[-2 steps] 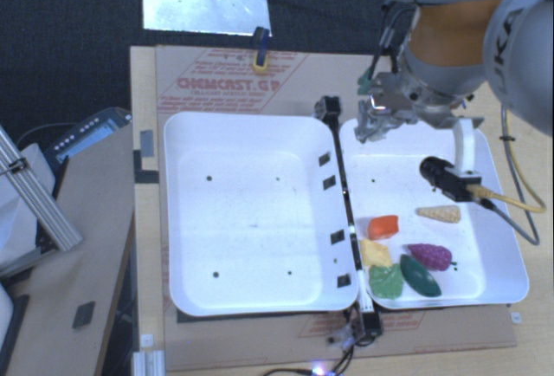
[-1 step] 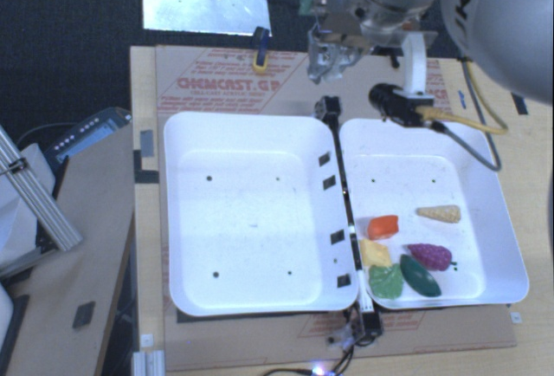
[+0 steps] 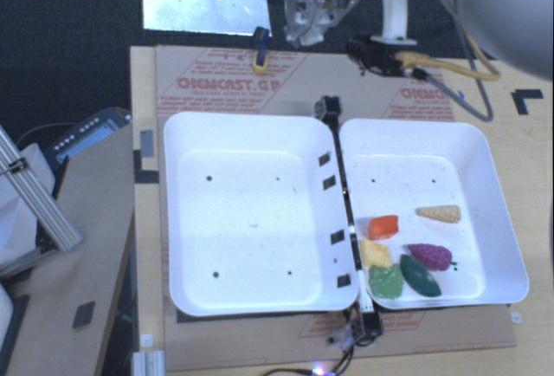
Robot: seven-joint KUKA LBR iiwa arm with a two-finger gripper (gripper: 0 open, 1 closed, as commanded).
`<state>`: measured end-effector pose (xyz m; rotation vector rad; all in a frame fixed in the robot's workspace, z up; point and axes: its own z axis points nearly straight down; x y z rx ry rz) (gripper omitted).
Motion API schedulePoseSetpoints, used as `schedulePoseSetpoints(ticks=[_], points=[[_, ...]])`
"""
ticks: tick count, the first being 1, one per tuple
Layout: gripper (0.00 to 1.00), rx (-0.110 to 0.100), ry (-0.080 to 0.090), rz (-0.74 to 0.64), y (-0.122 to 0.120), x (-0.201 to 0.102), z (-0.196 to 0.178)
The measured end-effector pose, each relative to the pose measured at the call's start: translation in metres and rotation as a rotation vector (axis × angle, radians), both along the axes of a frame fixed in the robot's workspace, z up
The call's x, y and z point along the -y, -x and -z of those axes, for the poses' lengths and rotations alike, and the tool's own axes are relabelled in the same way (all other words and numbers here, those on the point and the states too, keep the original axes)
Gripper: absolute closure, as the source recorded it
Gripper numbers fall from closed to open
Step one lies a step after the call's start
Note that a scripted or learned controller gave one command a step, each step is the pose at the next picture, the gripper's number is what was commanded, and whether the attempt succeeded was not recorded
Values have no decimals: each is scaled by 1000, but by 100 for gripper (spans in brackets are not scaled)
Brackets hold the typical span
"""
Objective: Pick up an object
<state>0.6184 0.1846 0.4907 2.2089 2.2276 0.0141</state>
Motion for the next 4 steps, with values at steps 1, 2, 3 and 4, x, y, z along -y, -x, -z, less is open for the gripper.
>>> schedulePoseSetpoints(ticks=[1,2,3,4], points=[[100,-2,2,4,-51,0,-46],[100,-22,5,0,-49,-52,126],[100,11,-3,1,-49,-49,-56],[100,-12,6,14,-47,36,-3]])
